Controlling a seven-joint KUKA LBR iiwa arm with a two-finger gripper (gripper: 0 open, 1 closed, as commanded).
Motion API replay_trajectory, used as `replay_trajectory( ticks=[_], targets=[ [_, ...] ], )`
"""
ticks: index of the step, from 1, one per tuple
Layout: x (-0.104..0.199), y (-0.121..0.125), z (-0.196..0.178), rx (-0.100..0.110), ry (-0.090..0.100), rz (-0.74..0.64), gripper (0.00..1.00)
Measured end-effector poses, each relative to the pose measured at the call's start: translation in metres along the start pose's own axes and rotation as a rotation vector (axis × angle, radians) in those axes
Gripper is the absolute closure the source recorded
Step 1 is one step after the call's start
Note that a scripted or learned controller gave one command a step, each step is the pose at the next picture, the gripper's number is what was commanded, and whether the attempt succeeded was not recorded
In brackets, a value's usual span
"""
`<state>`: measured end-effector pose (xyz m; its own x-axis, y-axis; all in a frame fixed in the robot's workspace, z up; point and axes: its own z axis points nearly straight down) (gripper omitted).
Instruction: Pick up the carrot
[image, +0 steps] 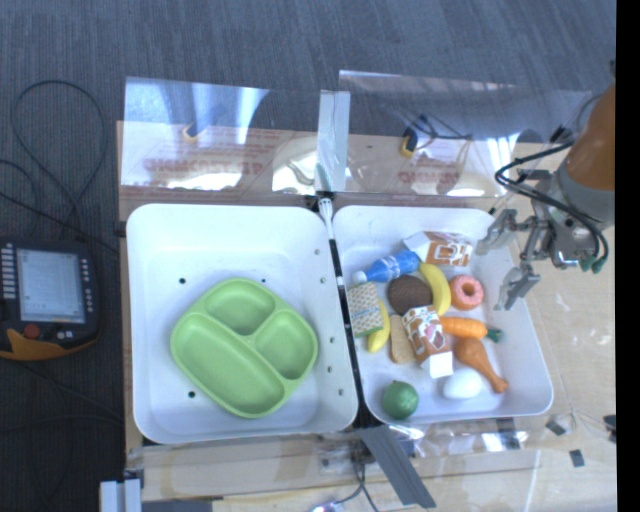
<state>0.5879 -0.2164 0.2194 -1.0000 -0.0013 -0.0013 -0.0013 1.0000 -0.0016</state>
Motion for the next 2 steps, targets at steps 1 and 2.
replay_trajectory(
  ticks=[1, 2],
  targets=[
    [0.042, 0.026, 0.105, -0.004, 0.010, -0.007, 0.00],
    [0.067, 0.036, 0.127, 0.007, -0.017, 0.024, 0.00]
  ],
)
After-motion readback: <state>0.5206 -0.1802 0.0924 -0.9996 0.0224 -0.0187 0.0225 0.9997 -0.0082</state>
